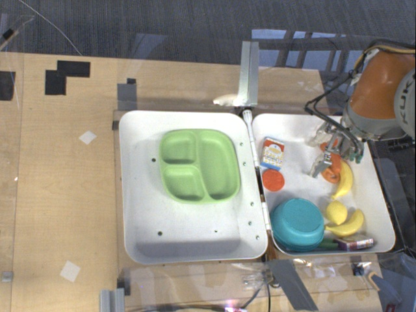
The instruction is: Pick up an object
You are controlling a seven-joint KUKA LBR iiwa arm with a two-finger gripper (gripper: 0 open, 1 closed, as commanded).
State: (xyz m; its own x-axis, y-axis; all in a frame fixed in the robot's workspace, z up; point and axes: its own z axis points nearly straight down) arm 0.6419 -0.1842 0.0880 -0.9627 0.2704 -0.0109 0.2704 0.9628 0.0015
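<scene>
Grey arm [383, 90] reaches down from the right into the right bin [296, 132]; gripper [330, 156] over an orange object [332, 172], finger state unclear.

right bin [305, 125] crowded, green tray [198, 165] filling left bin [140, 174] centre

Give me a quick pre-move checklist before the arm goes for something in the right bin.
1. Gripper is over the right white bin, near its far right part: ok.
2. Jaws open or shut: cannot tell, the view is too cluttered there.
3. Something held: cannot tell; an orange object and the upper yellow banana lie right beneath.
4. Nearby items apart enough for a clean single pick: not ok, the orange object and banana touch or overlap.
5. Teal round bowl and small red-and-white carton lie away from the gripper: ok.
6. Green divided tray sits in the left white bin, out of the way: ok.
</scene>
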